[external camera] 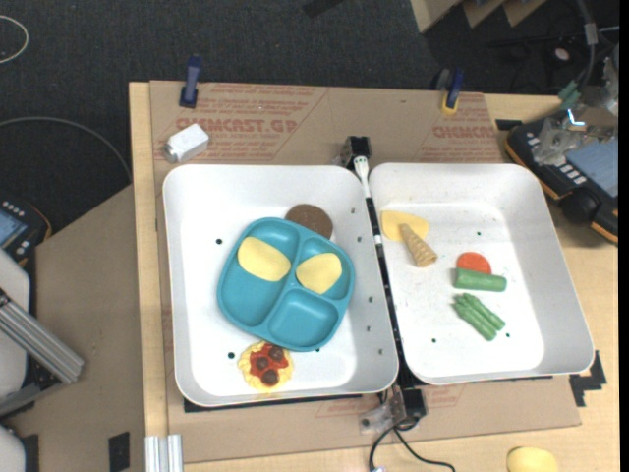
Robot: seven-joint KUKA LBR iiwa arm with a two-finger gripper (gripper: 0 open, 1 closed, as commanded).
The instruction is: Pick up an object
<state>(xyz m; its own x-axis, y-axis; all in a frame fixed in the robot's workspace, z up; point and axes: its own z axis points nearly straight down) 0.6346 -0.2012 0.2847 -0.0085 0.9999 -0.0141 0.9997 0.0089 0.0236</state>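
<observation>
Likely target: tan ridged plastic cone, lying in the white right-hand bin on the arm's entry side. Judged light, stiff, and tapered, so apt to slip; pinch across the mid-body. Gripper state cannot be told.

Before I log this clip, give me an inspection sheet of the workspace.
Surface: two white bins, left bin and right bin, on a cardboard sheet.
Job's things: blue divided plate holding two yellow pieces; brown disc; pizza slice; cone; red piece; two green vegetables.
Clutter: white block.
Grippers: nothing seen.
Cables: black cable at the front edge.
Surroundings: dark carpet.
</observation>
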